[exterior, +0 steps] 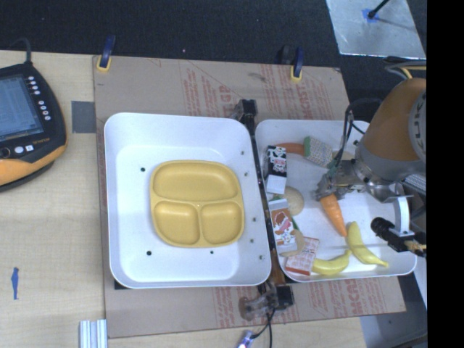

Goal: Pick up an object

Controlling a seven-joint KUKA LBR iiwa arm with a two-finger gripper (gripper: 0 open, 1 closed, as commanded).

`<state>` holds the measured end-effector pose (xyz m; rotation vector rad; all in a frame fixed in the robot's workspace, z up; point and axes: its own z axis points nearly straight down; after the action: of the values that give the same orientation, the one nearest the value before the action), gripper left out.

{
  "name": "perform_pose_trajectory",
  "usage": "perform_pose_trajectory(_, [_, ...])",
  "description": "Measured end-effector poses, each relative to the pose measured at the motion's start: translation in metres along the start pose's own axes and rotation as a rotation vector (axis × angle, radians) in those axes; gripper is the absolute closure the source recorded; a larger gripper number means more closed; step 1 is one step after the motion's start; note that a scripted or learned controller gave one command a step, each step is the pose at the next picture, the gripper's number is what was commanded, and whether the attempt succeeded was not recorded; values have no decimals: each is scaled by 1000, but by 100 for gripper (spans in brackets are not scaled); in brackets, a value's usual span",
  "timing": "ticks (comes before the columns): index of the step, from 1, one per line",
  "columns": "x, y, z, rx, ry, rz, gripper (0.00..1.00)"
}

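You see two white bins on the bench [51, 223]. The left bin [130, 267] holds a yellow divided tray [196, 201]. The right bin [402, 267] holds the small things: a carrot [333, 214] near its middle, two bananas [348, 252] at its near edge, a black-and-white carton [276, 161] by its left wall, and packets [293, 245] below that. The arm [395, 133] reaches in from your right, and the gripper [332, 191] sits low in the right bin, just above the carrot's top end. You cannot tell whether it is released or clenched, nor whether it touches the carrot. A tablet [25, 125] lies at the bench's left edge.
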<state>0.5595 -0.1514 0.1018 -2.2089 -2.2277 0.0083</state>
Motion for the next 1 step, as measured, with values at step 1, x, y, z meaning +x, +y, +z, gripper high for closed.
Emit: perform_pose_trajectory(1, [96, -12, -90, -4, 1, 2, 100])
